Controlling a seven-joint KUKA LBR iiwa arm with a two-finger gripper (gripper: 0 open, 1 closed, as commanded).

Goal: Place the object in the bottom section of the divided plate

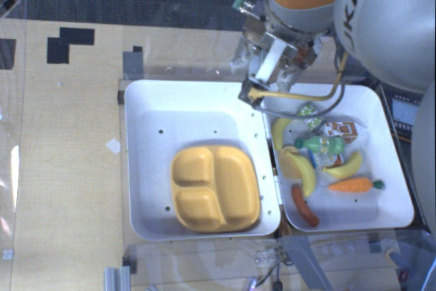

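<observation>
A yellow divided plate [215, 186] lies in the left bin [146, 112], toward its front. It has two small sections on its left and one large section on its right, and nothing lies in any of them. My gripper [289, 69] hangs high over the back edge where the two bins meet, apart from the plate and from the toys. No object shows beneath it. The right bin [392, 146] holds the toy food: a banana [306, 174], a carrot [351, 185], a sausage [304, 205] and a green bottle [320, 144].
More toys crowd the right bin: a second banana [345, 165], a curved yellow piece [278, 133], a brown and white carton [343, 129] and a small green and white item [309, 110]. The arm's large grey body [388, 3] covers the back right.
</observation>
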